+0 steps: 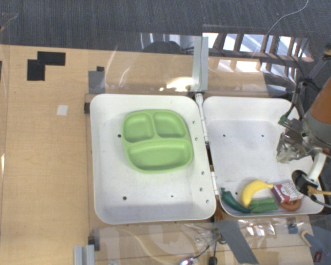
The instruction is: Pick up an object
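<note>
A: What sits in the left bin [107,164]?

B: A light green plastic divided plate [156,140], smooth and matte, with three rounded compartments. It lies flat near the middle, with bare white floor all around it.

A: And the right bin [240,126]?

B: Its things crowd the near edge. A curved yellow banana [254,191] lies over a dark green, elongated vegetable-shaped piece [252,205]. Touching them on the right is a small red and white packet [287,191] on a brownish round piece. The packet's print is too small to read.

A: Where is the gripper [290,149]?

B: At the bin's right rim, metallic grey, well apart from the banana, under the arm's orange band [326,105]. How its fingers stand I cannot tell, nor anything held there.

A: Room to move?

B: The bin's smooth white floor lies open from the centre divider [205,142] to the gripper.
</note>
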`<state>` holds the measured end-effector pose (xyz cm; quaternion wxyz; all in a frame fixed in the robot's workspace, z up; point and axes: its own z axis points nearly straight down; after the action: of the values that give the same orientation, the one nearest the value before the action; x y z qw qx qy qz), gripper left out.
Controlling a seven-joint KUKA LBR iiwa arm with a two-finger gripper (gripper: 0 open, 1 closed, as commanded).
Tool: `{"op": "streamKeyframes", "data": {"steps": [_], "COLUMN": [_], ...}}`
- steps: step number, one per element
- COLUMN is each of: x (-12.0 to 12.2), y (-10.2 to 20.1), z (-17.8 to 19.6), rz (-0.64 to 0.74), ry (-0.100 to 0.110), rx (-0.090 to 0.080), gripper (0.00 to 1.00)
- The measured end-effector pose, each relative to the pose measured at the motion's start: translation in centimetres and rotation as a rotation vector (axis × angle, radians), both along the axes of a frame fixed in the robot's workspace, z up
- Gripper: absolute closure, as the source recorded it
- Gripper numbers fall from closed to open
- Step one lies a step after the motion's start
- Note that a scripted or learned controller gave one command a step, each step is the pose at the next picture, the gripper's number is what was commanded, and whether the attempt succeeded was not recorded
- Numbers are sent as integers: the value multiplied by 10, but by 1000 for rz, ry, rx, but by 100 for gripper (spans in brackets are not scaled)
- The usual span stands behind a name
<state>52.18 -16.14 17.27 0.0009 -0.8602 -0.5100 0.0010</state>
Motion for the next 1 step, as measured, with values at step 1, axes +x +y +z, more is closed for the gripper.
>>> {"op": "streamKeyframes", "data": {"steps": [1], "x": [-35], "y": [17], "z": [-65], "rz": [-183], "ry": [1], "rx": [1], "gripper": [100]}}
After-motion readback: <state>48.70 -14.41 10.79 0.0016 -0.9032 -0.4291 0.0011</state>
